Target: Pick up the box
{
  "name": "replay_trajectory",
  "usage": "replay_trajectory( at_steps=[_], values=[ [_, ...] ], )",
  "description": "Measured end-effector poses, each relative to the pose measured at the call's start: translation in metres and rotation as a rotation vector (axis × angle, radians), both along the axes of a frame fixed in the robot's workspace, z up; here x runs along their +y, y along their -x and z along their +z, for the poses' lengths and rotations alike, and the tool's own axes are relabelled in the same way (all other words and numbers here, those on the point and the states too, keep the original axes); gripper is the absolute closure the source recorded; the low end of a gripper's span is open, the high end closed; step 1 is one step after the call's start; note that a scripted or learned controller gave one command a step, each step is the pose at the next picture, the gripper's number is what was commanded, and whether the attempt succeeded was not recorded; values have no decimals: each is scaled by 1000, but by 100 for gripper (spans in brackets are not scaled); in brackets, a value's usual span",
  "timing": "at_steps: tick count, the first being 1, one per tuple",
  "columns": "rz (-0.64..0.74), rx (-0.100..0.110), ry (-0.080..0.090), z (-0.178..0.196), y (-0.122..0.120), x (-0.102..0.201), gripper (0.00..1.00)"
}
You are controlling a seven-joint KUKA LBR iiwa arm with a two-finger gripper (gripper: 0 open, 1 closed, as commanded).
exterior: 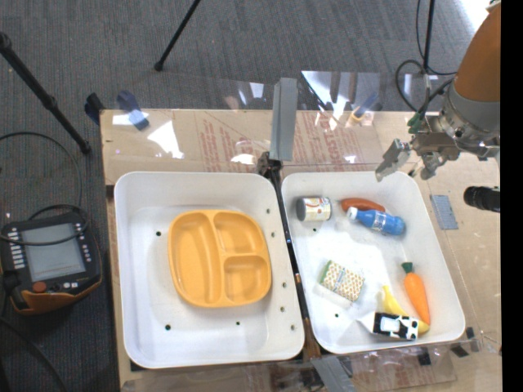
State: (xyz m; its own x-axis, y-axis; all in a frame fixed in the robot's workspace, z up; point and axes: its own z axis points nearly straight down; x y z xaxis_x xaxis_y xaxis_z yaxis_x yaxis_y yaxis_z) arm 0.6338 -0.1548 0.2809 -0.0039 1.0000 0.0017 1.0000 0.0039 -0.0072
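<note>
Two shallow white bins sit side by side on the surface in the camera view. The small flat cardboard box with a green-and-white patterned face (341, 279) lies tilted in the middle of the right bin (433, 219), apart from its neighbours. It looks light and stiff, perhaps crushable; gripping across its short sides seems best. The end effector (413, 160) hangs above that bin's far rim, its two fingers spread wide, holding and touching nothing, well apart from the box.
</note>
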Motion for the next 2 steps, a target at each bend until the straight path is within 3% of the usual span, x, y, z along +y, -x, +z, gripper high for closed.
replay_trajectory(
  at_steps=[1, 2],
  values=[
    [120, 1, 0, 11, 7, 35, 0],
    [3, 2, 0, -27, -11, 30, 0]
  ],
)
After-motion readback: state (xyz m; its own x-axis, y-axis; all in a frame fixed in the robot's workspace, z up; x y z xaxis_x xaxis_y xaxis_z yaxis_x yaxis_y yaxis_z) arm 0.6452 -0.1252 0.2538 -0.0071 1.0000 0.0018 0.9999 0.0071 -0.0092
